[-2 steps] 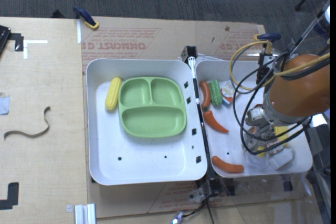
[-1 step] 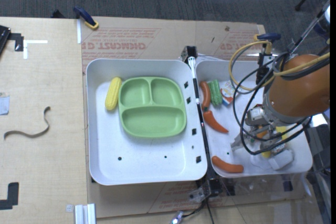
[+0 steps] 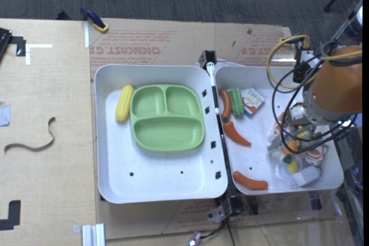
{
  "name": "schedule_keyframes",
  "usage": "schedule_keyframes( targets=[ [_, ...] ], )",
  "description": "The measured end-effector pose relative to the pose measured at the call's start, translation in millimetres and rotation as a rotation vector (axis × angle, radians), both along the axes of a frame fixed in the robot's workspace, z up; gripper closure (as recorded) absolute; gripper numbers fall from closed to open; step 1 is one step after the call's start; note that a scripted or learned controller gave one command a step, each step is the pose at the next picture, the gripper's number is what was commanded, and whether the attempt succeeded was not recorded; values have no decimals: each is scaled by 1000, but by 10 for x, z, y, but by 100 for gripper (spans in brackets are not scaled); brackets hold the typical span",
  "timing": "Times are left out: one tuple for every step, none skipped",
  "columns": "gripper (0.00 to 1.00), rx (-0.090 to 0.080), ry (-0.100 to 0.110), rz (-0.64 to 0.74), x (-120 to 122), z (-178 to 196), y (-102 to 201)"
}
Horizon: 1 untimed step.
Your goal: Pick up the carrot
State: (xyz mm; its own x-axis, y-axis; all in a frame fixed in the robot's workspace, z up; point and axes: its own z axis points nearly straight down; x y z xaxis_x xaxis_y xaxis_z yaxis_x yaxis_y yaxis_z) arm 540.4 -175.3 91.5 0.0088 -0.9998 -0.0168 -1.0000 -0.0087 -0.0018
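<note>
The carrot (image 3: pixel 236 133) is orange and tapered. It lies in the left part of the right bin (image 3: pixel 259 196), with its thin end pointing toward the lower right. My gripper (image 3: pixel 285 144) hangs low over the right side of that bin, below the orange wrist band (image 3: pixel 340 84). It is about a hand's width to the right of the carrot, among small cluttered items. Cables and the wrist body hide its tips. Nothing orange shows at the gripper.
In the right bin are a reddish sausage (image 3: pixel 225 103), a green vegetable (image 3: pixel 236 102), a small carton (image 3: pixel 252 100), another sausage (image 3: pixel 250 181) at the front, and yellow and white items (image 3: pixel 300 167) under the gripper. The left bin (image 3: pixel 115 181) holds a green divided plate (image 3: pixel 167 118) and a corn cob (image 3: pixel 123 102).
</note>
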Motion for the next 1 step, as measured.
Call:
schedule_keyframes(
  targets=[
    [0, 19, 1, -7, 58, -10, -57]
  ],
)
